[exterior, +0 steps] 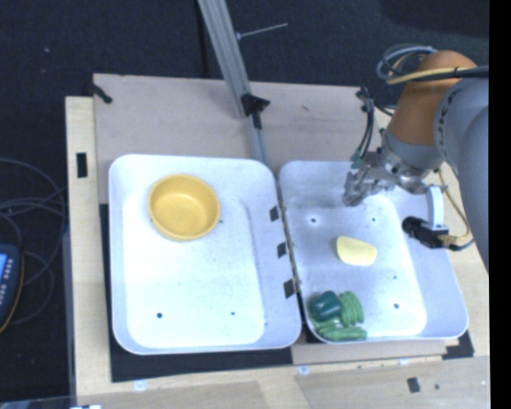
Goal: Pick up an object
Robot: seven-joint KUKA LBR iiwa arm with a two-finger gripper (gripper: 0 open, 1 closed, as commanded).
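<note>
Right bin point(409, 322): pale yellow piece point(356, 250) at centre, lying nearer than the gripper point(358, 189), apart from it. Gripper at far edge; finger state cannot be told. Green item point(336, 312), near-left corner.

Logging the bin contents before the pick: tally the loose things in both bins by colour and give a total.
Yellow: 2, the bowl in the left bin and the small pale yellow piece in the right bin.
Green: 1, the green cluster at the right bin's near edge; it may be more than one piece.
Total: 3
</note>
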